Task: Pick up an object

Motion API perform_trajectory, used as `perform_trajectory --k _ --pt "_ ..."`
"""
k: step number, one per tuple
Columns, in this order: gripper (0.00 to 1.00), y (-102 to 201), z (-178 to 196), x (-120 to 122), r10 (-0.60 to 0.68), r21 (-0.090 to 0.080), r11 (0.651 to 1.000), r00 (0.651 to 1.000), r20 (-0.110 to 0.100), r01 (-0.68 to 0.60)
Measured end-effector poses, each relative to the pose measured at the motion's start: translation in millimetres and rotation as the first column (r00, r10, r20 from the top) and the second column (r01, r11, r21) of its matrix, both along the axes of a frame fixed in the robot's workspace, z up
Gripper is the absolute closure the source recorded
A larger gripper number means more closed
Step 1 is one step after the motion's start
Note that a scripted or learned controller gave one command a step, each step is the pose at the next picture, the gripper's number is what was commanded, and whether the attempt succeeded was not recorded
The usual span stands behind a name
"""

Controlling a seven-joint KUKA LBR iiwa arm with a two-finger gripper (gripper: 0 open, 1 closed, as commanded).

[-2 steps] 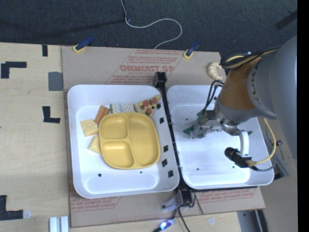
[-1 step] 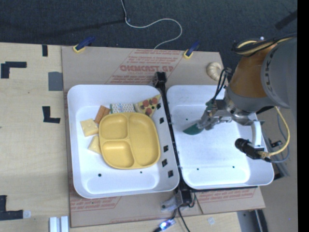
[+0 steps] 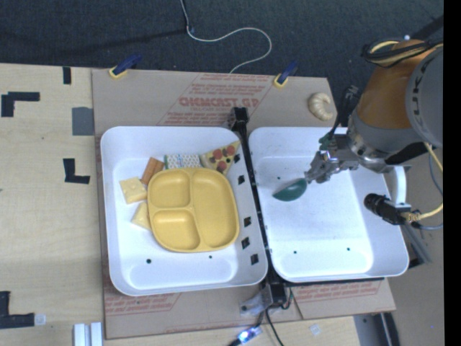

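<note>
A dark green spoon [image 3: 289, 190] is in the right bin [image 3: 338, 258], with its bowl near the bin's upper left. Its handle slants up and to the right, ending between the fingers of my gripper [image 3: 317, 173]. The gripper reaches in from the right over the bin's upper middle and is shut on the handle's end. I cannot tell whether the spoon's bowl rests on the bin floor or hangs just above it.
The left bin [image 3: 119, 265] holds a yellow divided plate [image 3: 193, 209], tan and brown cracker-like pieces [image 3: 134, 190] and a patterned toy slice [image 3: 223, 156] along its upper edge. A beige lump [image 3: 323, 105] lies on the cardboard behind the right bin.
</note>
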State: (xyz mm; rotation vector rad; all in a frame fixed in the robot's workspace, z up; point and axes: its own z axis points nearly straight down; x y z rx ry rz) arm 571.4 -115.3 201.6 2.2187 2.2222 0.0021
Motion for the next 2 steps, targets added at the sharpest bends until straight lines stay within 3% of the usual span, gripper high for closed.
perform_trajectory --k 1,2 --pt "1.0 0.8 23.7 0.5 0.001 0.001 1.0 1.0 -0.001 -0.001" --pt "1.0 58.6 32.2 13.5 0.006 0.002 1.0 1.0 -0.003 -0.006"
